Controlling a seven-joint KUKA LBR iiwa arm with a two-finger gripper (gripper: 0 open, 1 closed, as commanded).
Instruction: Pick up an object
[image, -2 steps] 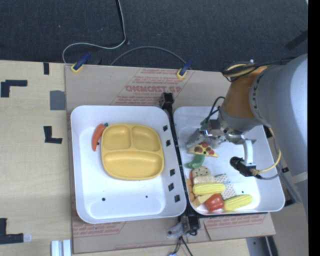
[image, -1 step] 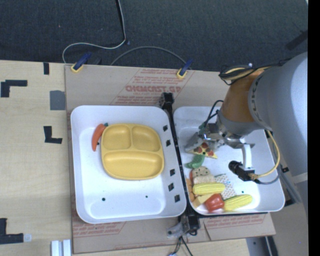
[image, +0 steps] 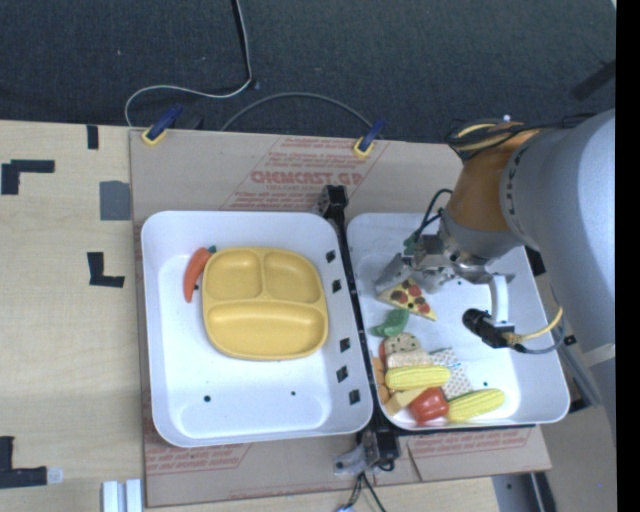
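Note:
My gripper hangs over the upper left part of the right bin. It is open, one finger angled out to the left and the other to the right. A toy pizza slice lies just below the fingertips, not held. Toward the bin's front lie a green leafy piece, a tan cracker-like piece, two yellow corn cobs and a red tomato.
The left bin holds a yellow divided plate and an orange carrot by its left wall. A black divider runs between the bins. The arm's grey body covers the right bin's far right side.

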